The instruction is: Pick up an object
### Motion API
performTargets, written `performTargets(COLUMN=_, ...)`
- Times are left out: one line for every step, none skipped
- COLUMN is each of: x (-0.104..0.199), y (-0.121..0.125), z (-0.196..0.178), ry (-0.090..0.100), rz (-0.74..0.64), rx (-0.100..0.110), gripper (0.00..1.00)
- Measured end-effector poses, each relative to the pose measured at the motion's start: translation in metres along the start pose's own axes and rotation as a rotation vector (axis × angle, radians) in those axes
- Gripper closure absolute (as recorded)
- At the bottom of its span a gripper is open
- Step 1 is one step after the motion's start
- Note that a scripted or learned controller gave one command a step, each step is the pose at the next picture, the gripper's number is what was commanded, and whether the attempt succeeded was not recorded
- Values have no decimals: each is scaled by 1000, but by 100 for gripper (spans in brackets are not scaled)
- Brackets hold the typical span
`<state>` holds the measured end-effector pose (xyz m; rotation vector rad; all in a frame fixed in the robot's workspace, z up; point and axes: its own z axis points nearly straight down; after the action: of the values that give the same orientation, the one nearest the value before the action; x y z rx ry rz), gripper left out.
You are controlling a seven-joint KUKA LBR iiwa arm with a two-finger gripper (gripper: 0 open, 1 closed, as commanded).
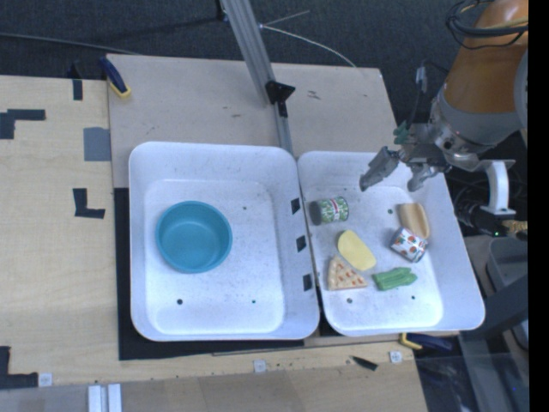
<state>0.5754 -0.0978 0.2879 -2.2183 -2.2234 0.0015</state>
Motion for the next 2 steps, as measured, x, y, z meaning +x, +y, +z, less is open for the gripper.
performTargets(x=1, y=1, z=43, ry=-1, rz=0, rx=3, gripper=0)
performTargets(x=-5, y=4, z=106, ry=0, rz=1, rx=7, gripper=0)
